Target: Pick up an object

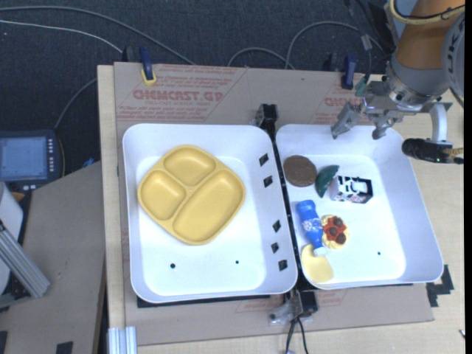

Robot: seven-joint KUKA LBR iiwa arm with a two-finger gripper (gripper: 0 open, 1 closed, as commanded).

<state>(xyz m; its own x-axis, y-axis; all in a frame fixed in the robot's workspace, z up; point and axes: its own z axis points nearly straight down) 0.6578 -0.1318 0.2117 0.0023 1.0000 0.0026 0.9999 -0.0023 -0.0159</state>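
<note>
My gripper [363, 127] hangs open above the far edge of the right bin [398, 253], with nothing between its fingers. Below it in that bin lie a round brown disc [300, 170], a dark green piece [326, 179], a black and white toy [352, 189], a blue tube [309, 222], a red and yellow toy [335, 230] and a pale yellow piece [317, 265]. All of these lie nearer the camera than the gripper, and it touches none of them.
The left bin [147, 271] holds a yellow divided plate [192, 193]. A black divider with clips [274, 198] runs between the bins. Cables and blue clamps [147, 68] lie along the far edge of the board. A small screen [26, 157] stands at the left.
</note>
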